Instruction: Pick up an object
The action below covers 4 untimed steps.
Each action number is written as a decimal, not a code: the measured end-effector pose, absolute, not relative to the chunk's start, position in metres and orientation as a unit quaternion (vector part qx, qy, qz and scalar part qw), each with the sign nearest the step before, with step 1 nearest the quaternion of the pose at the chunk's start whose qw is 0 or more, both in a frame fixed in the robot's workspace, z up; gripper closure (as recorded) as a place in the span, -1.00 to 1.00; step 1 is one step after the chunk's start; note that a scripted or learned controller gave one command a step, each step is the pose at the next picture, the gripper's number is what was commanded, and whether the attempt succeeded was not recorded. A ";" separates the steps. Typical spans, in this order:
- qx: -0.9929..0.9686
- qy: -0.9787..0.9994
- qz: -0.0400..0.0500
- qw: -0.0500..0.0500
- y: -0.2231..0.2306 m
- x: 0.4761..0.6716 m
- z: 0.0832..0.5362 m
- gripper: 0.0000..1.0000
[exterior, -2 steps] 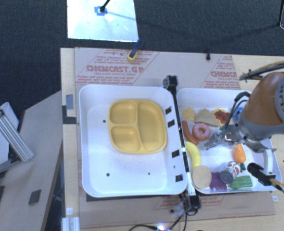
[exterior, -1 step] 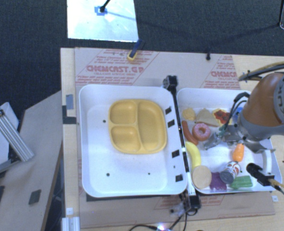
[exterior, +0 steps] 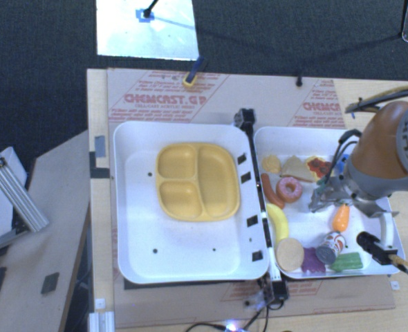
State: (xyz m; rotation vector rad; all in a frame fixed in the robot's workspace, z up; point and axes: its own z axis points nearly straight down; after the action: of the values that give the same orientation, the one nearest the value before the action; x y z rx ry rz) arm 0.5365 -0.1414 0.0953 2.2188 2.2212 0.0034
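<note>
The right bin holds several toy foods: a pink donut, a sausage, a banana, a round bun, an orange carrot, a small can, a green piece and a purple piece. My gripper hangs low over the middle of this bin, between the donut on its left and the carrot on its lower right. The wrist above hides its tips. I see nothing held in it.
A yellow divided plate lies in the left bin. A cheese-coloured piece, a red piece and a small yellow item sit at the back of the right bin. A black ridge separates the bins.
</note>
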 end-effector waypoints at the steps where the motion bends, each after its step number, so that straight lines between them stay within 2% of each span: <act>1: 0.706 0.708 0.002 0.002 -0.139 0.529 0.153 1.00; 2: 0.706 0.709 0.002 0.004 -0.143 0.532 0.217 1.00; 3: 0.706 0.709 0.001 0.001 -0.143 0.533 0.225 1.00; 4: 0.704 0.710 0.001 0.000 -0.096 0.537 0.221 1.00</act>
State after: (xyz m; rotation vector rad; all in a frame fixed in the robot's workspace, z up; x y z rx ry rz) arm 0.5375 -0.0965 0.2209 2.2117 2.2309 0.0036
